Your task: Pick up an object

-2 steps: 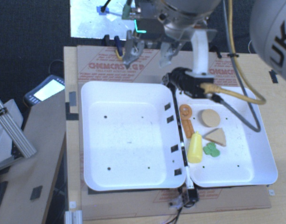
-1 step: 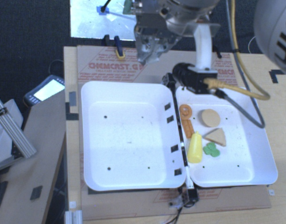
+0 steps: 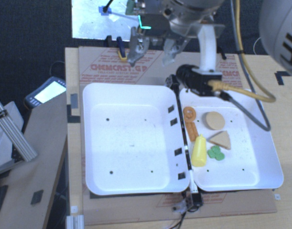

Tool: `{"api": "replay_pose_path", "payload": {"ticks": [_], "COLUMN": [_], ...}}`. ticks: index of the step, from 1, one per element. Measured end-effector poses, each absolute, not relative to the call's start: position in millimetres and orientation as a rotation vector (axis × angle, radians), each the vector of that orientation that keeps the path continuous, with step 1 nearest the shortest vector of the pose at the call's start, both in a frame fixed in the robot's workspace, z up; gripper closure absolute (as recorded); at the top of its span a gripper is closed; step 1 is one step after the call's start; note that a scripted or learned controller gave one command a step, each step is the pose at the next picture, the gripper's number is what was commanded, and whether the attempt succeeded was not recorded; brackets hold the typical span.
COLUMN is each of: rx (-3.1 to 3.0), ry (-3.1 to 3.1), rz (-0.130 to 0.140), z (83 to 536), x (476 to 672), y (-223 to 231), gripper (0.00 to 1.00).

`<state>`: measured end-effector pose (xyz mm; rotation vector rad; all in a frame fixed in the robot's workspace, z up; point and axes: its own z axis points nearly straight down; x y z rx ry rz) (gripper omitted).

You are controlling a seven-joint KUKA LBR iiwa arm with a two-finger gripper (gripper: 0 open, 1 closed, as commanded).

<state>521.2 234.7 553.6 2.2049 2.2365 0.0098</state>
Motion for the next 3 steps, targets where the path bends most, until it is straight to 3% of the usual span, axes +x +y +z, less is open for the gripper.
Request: {"api": "replay_pose_path", "payload": {"ticks": [1,2,3], "rx": [2.201,2.200,2.196], "ry": [2.239,2.241,2.244], "rz": [0.014,0.013,0.017], "z": [565,565,576], "x": [521.5,521.4,521.7], "y": [235,235,235], "gripper": [1.00,0.00,1.00]}}
